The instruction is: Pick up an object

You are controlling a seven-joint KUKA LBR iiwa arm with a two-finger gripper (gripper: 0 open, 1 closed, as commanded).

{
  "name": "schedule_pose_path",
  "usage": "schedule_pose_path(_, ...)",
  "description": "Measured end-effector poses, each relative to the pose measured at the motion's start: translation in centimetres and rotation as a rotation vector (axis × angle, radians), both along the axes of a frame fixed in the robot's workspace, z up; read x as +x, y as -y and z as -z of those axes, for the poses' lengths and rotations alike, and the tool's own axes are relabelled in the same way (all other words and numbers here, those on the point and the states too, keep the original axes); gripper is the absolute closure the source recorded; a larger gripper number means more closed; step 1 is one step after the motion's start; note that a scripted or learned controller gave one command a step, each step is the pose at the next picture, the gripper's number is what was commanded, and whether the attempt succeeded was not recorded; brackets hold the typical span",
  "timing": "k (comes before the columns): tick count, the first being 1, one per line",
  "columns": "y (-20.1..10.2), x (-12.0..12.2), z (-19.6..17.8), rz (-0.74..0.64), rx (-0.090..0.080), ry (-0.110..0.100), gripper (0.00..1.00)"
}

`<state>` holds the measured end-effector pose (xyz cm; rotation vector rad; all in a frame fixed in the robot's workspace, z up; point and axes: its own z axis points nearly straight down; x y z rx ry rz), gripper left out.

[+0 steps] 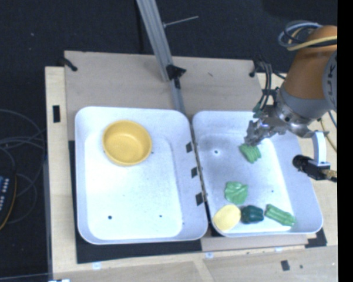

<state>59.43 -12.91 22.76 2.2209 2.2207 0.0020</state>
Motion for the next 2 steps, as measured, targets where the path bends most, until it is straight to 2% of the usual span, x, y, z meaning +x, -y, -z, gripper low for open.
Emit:
schedule_pose_path(1, -5.0, 1.8, -1.2, -0.004, 0.001, 0.0, 1.0)
schedule_pose_path(2, -9.5, 2.9, -0.3, -0.003, 0.0, -0.002, 1.0)
